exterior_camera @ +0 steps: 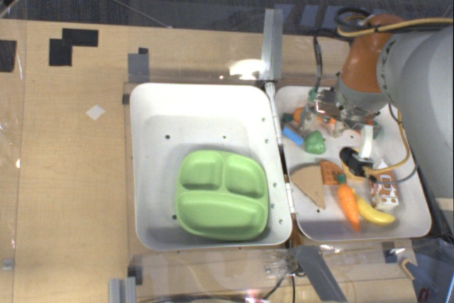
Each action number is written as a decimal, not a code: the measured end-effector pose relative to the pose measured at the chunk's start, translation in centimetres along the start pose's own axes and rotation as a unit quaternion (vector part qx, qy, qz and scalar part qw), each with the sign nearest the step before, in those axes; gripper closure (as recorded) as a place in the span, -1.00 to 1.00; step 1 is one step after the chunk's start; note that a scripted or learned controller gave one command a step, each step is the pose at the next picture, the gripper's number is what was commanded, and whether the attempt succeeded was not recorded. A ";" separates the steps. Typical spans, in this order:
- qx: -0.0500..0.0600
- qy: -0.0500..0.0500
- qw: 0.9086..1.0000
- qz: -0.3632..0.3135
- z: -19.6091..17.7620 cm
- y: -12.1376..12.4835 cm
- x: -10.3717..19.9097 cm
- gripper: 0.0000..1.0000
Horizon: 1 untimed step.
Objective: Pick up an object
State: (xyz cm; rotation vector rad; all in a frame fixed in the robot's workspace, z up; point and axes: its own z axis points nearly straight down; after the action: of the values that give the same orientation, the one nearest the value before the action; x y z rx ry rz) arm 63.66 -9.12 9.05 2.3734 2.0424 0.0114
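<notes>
Jaws at the gripper [320, 117], whether wide or narrow I cannot tell, hang over the right white bin [418, 220], just above a small green rounded plastic toy [315, 144], probably light, stiff, slippery; pinch across its middle

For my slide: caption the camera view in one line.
The arm's pincer hangs over toys in the right bin; a green tray lies in the left bin.
</notes>
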 end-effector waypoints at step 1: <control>-0.002 0.002 1.000 -0.001 -1.3 0.2 0.3 1.00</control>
State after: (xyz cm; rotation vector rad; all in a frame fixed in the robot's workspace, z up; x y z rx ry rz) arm 63.85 -8.88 10.32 2.3716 2.0446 0.0213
